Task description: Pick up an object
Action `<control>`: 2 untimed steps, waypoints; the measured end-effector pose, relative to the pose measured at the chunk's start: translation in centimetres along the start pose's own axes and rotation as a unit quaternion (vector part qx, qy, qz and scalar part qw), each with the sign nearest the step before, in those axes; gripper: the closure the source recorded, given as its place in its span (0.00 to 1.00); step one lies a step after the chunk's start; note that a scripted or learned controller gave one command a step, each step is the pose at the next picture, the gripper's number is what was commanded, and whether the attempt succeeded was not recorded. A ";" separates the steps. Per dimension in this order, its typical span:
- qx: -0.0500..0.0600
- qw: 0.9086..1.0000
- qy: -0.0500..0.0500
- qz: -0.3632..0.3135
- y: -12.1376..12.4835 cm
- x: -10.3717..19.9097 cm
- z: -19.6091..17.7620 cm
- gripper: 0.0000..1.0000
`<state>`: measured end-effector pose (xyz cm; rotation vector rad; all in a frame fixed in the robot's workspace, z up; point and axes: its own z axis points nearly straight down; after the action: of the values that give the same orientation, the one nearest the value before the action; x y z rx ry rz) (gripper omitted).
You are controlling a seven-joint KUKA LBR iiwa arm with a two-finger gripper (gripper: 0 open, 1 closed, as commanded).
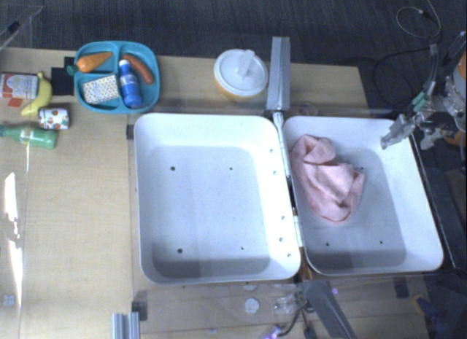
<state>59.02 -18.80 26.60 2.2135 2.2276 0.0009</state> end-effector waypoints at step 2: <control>-0.009 0.992 -0.003 -0.122 -1.2 7.3 17.3 0.00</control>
<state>57.82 -11.48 9.28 1.9156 2.4682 0.0140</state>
